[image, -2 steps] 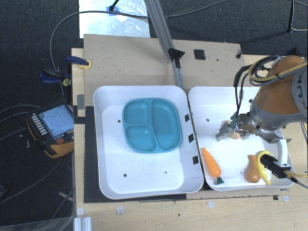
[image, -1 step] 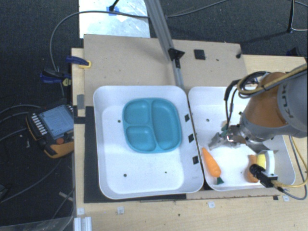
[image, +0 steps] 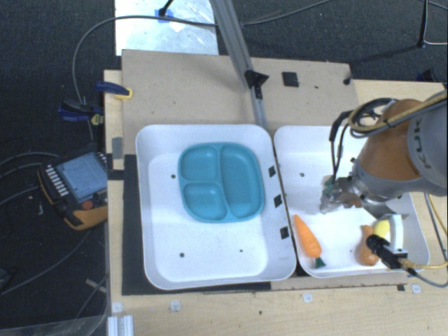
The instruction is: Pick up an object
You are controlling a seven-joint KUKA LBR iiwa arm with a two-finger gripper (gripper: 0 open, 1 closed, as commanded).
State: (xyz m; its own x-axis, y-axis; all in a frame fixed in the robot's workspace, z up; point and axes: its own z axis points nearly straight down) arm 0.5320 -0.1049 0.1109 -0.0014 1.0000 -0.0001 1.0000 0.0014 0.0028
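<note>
carrot (image: 307, 239) near end effector (image: 330, 200), apart

Blue divided plate (image: 222, 181); white bins (image: 157, 257); orange carrot (image: 307, 237); grey arm (image: 413, 149), orange band.

I saw a blue three-compartment plastic tray (image: 222, 182) lying in the left shallow white bin (image: 161, 257). Both bins sat on a tan board surface (image: 182, 89). Off its left edge, a handheld control pendant with a grey screen (image: 75, 185) lay on the dark floor (image: 42, 47) among cables.
</note>
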